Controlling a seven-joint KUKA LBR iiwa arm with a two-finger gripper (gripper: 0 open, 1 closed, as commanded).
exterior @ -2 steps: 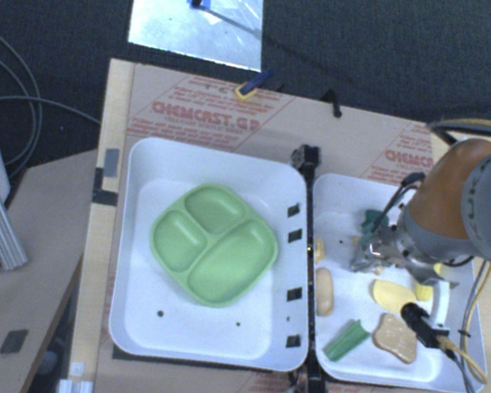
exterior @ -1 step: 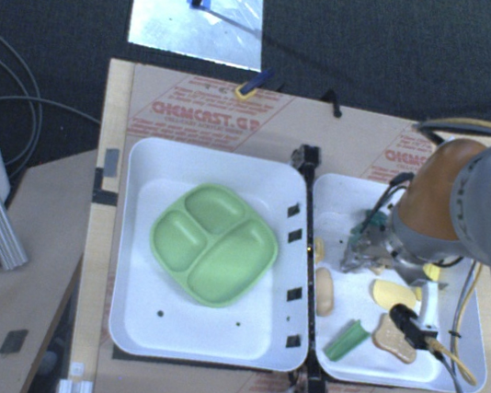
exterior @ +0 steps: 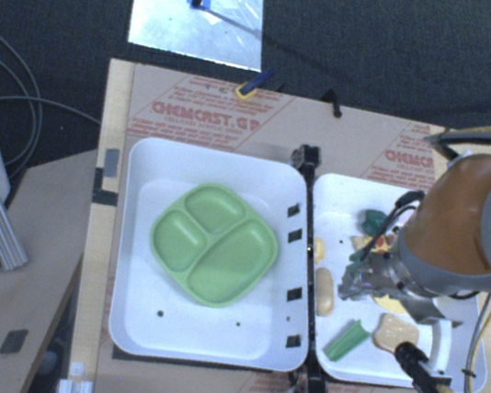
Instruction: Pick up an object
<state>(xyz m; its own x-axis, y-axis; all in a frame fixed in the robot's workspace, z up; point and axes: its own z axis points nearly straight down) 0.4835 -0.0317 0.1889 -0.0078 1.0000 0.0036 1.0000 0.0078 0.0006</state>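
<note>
One left bin holds one green plate; the right bin holds small toys; I cannot tell the pincer's state.

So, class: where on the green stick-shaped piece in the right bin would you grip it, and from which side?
Grip the green stick across its narrow middle, coming straight down from above. It lies flat and slanted on the right bin floor, with free space along both long sides, so that is probably easiest.

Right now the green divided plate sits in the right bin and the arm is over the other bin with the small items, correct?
Not quite. The camera view shows the green divided plate in the left bin; the arm is over the right bin with the small items.
</note>
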